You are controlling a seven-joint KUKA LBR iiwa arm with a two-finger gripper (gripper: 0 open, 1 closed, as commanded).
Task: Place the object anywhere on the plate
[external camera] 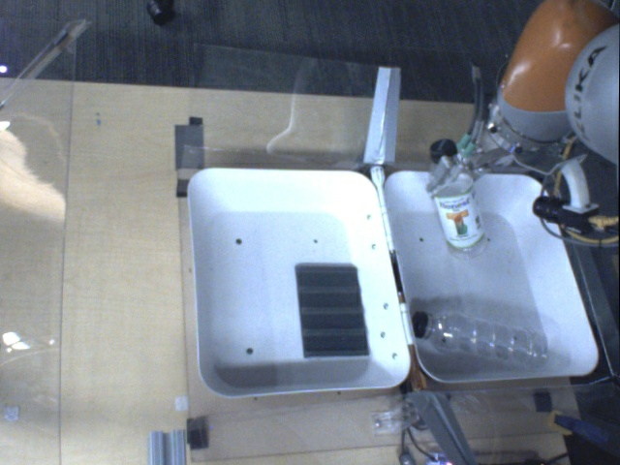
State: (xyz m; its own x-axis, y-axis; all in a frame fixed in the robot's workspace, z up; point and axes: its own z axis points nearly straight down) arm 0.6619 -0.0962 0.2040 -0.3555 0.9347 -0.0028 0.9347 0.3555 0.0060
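Two bins on bench. Small clear bottle (459, 219) hangs upright near right bin (542, 260) back edge, neck apparently pinched in gripper (455, 163). Dark ridged plate (331, 309) in left bin (242, 211). Judgement: light, stiff, slippery plastic; neck grip sensible.
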